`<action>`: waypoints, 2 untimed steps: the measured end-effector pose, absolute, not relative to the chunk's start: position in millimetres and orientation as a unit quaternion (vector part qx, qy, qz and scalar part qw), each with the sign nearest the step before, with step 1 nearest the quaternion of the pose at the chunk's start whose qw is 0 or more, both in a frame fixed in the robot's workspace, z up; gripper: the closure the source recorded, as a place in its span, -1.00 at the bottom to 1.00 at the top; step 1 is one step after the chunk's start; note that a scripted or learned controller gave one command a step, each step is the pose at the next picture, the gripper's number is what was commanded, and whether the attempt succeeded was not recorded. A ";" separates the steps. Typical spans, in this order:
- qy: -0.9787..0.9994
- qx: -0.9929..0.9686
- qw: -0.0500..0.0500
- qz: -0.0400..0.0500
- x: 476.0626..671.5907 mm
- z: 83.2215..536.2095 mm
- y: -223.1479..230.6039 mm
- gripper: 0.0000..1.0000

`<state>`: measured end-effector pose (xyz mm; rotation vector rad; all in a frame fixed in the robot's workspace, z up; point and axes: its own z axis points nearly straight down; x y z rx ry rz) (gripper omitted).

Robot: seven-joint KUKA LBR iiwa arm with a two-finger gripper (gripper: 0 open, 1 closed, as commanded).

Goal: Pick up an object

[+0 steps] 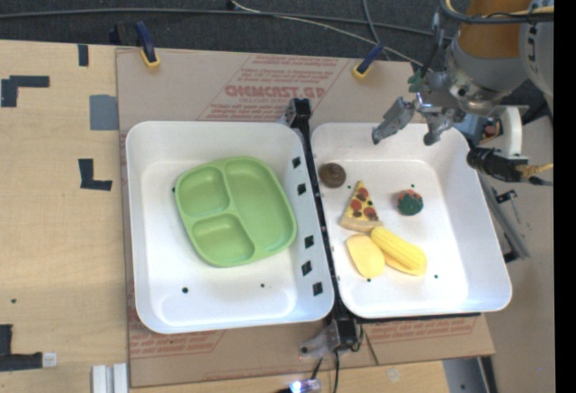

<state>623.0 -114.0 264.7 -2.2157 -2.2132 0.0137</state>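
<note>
Hanging over the far edge of the right bin (pixel 468 202), the claw (pixel 414 129) has its 2 fingers spread wide apart with nothing between them. One fingertip (pixel 385 132) points down toward the bin's far left corner, the other sits nearer the far wall on the right. The grey arm (pixel 504 22) with its orange band rises behind it at the upper right.

Inside the right bin lie 5 small toy foods. A brown round piece (pixel 332 174) sits close to the divider between the bins. A pizza slice (pixel 360 208) lies just below and right of it. A small red and green piece (pixel 409 202) rests apart, toward the bin's right side. A yellow corn cob (pixel 399 250) lies touching a pale yellow piece (pixel 364 256) near the front.

The left bin (pixel 153 202) holds a green divided plate (pixel 236 211) with 3 compartments, lying flat. Both bins sit on a cardboard sheet (pixel 270 85) clamped to the wooden bench (pixel 54 229).
</note>
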 end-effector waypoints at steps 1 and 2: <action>-0.708 -0.707 0.000 0.001 625.0 271.7 -113.8 -1.00; -0.708 -0.706 0.002 0.002 627.5 212.8 -104.4 -1.00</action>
